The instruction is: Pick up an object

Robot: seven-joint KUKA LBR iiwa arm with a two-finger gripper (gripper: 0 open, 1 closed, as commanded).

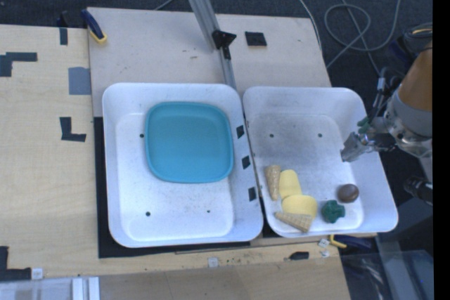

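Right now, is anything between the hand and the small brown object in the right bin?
Nothing visible. The hand sits over the right bin's right side, and the brown object lies just below it in this view, with bare bin floor between. The green object lies beyond it, off that line.

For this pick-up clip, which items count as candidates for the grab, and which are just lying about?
Job candidates, all in the right bin: brown ball, green toy, yellow pieces, two cones; the gripper is near its right wall.

Lying about: blue plate in the left bin, yellow-tipped clamp, cables.
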